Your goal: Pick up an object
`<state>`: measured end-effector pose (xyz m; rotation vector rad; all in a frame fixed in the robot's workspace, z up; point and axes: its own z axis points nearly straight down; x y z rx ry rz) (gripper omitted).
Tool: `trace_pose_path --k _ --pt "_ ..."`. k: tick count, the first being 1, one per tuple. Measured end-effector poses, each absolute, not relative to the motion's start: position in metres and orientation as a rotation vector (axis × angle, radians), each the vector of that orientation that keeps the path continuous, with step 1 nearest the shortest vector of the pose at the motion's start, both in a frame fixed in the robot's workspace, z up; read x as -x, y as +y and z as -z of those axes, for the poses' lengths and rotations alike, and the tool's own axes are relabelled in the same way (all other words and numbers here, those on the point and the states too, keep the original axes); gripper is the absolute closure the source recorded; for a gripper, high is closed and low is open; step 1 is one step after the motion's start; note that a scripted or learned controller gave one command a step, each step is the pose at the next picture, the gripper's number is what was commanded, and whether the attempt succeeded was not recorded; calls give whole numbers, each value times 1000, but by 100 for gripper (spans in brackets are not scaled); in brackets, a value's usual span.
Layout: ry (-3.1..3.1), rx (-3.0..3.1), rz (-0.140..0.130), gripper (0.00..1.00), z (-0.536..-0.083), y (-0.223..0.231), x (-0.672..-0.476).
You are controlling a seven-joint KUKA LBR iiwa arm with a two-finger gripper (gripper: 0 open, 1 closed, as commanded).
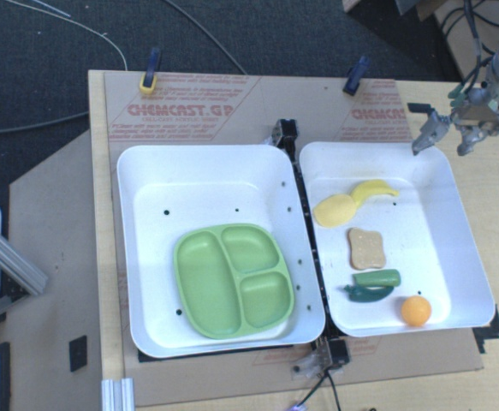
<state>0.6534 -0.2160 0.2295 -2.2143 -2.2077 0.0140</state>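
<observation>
The left bin (138,187) holds a green divided plate (233,278). In the right bin (459,229) lie a lemon (334,210), a banana (374,191) with its long axis left-right, a bread slice (367,248), a cucumber (374,278) lying left-right, and an orange (416,310) nearest. The gripper (445,140) hovers at the far right corner, fingers apart, nothing between them.

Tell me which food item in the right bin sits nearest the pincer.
The yellow banana, at the top of the group. The pincer hangs above the right bin's far corner; bread, green pepper and orange lie farther down.
</observation>
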Motion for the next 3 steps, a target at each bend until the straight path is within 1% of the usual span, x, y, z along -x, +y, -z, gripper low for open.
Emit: trace_pose_path --k 1,2,3 --pt "-2219 2218 -4 0 -237 -215 -656" --pt "-2215 2215 -9 0 -192 -214 -653" --pt "-2216 2216 -7 0 -139 -223 -655"
